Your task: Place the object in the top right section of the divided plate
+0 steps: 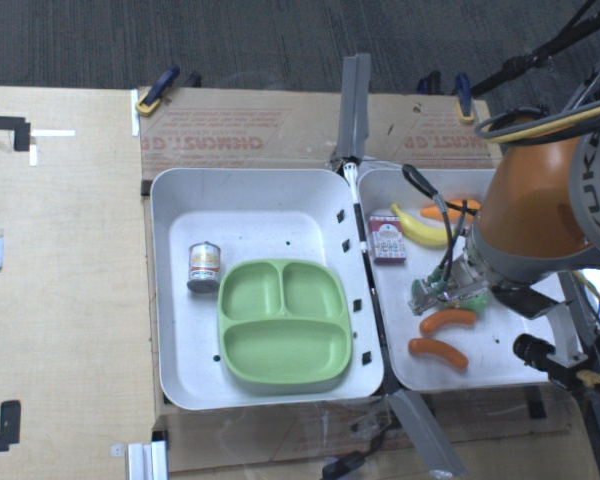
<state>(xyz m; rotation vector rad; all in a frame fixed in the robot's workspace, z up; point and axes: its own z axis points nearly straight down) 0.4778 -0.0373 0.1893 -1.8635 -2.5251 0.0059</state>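
A green divided plate (283,323) lies in the left bin (170,298), its two small sections at the far side and nothing in any of them. My gripper (438,290) hangs low over the right bin (505,363), just above an orange-red sausage (450,319). A second sausage (438,352) lies a little nearer the front. The arm's orange band and grey wrist hide much of that bin's right part.
A small tin can (204,266) stands left of the plate in the left bin. In the right bin's far part are a red-and-white box (386,238), a yellow banana (420,228) and an orange carrot (450,209). The raised rims between the bins run down the middle.
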